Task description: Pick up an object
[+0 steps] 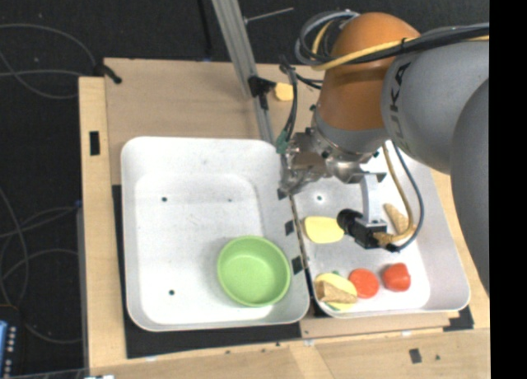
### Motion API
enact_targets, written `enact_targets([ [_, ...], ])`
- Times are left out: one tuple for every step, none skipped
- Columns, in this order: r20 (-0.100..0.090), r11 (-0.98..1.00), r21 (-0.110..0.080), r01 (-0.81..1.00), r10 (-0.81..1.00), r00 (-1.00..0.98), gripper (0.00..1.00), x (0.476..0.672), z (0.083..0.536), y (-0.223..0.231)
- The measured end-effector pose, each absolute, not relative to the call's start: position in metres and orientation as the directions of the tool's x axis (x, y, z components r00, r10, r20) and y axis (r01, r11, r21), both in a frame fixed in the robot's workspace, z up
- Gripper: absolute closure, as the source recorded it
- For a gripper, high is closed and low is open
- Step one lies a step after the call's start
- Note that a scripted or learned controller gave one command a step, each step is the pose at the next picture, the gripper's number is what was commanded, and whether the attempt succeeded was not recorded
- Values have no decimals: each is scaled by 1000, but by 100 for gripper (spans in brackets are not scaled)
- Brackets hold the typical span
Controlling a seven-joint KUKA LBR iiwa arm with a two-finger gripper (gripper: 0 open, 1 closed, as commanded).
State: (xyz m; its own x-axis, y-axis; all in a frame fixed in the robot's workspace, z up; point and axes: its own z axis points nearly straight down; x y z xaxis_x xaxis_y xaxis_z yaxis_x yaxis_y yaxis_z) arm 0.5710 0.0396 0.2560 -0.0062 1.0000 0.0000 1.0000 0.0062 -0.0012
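Now, the pincer [290, 181] hangs low over the right bin [440, 283], up by its back-left corner, tight to the wall it shares with the left bin [165, 159]. Spread or pressed together? I cannot tell from up here, and nothing shows in its grip.

The nearest candidate is the yellow block [323, 230], lying flat just in front of the pincer along the bin's left wall. To do this well, I'd say slide toward the front edge until centred over that block. Then stay clear of the wall, come straight down, close across the narrow side, and lift only once it's seated.

Contents check. In the right bin I count 5 things:
- the yellow block
- a tan piece [398, 219] toward the middle
- a red ball [363, 282] near the front edge
- a red chunk [396, 277] beside the ball
- a bread-like bit [336, 290] in the front-left corner

The left bin holds 1 green bowl [253, 270] by its front-right corner, hollow up.
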Motion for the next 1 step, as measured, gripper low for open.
enact_targets([
  [0,7,-1,1000,1000,-7,100,547,250,87],
])
